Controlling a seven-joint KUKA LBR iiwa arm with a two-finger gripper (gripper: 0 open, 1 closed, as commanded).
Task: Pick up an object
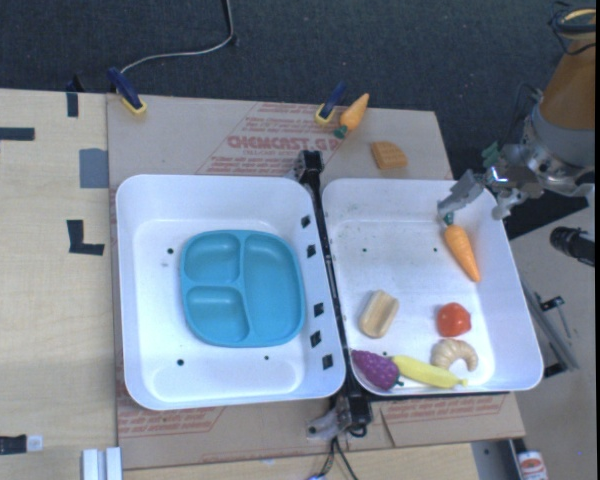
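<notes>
Overhead view of the bench at an early stage of the pick. The gripper (pixel 472 196) hung over the upper right rim of the right bin (pixel 410 208), its two grey fingers (pixel 458 195) spread apart with nothing between them. The nearest candidate, a carrot (pixel 462 252), lay on the bin floor just below the gripper, stem end uppermost and tip pointing toward the bin's lower right. Whether a fingertip touched the carrot's top could not be told at this angle.

The remaining objects sat lower in the same bin: a tan bread piece (pixel 378 314) near its middle, a red tomato (pixel 454 319) to the right of that, and a croissant (pixel 454 353), a banana (pixel 429 371) and a bunch of purple grapes (pixel 376 369) along its lower edge. The left bin (pixel 145 268), adjoining the right bin, held a blue divided tray (pixel 244 288).

Judged from this arrangement, no object had been lifted. The descent, the closing of the fingers on the carrot, and the raise all appeared to remain.
</notes>
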